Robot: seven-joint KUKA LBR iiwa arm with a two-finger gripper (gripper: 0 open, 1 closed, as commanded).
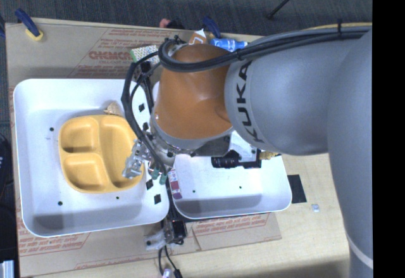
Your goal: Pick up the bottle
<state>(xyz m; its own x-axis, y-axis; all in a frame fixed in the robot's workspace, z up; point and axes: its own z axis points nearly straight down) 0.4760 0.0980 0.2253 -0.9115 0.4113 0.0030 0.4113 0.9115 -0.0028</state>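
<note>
Bench (76, 49) w/ brown printed cardboard top carries 2 white bins side by side. Left bin (31, 144) sits left of the gripper (135, 166), which hangs over its right edge; right bin (253, 197) lies just right of & below the gripper, touching the left bin. Blue clamp (28, 23) on the bench's far left corner, well away from the gripper.

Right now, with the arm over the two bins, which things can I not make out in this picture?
- The bottle: I cannot identify it; the arm covers much of the right bin.
- The end effector: small and blurred over the yellow tray rim, so its state and any load stay unclear.
- Colored items behind the arm: mostly hidden by the orange band.
- The left bin wall under the arm: hidden.
</note>
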